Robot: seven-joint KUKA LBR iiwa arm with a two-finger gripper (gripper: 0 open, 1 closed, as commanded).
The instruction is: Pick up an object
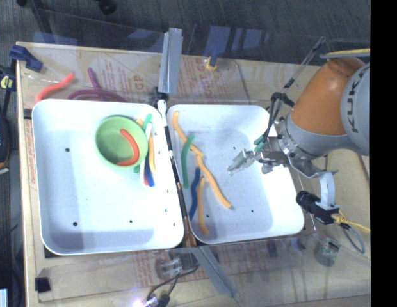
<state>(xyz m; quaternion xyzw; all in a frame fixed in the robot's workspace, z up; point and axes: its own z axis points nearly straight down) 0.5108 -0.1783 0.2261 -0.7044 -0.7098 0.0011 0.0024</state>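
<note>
The claw [242, 160] hangs over the right bin [275, 217], above bare white floor near its middle, with its metal fingers splayed open toward the left and nothing between them. The nearest things to pick lie to its left: a long orange strip [208, 174] running from the far left corner of that bin toward the near middle, a green strip [186, 151] curving alongside it, and a blue strip [196, 189] lying against the left wall. The orange strip's near end is the closest piece, near the claw but apart from it, to the left and slightly nearer. The likely failure is a straight descent from here, which I judge would close the claw on empty floor. A second risk is the strips themselves: they look thin, flat and limp, and they overlap, so the fingers could skid over them, or snag two at once and drop both. Reaching further left brings the claw close to the wall between the bins, where a finger could strike the rim. The left bin [57, 235] holds a green bowl [117, 142] with a red strip [129, 147] curled in it, well apart from the claw. More loose strips lie on the counter [250, 85] beyond that bin.
</note>
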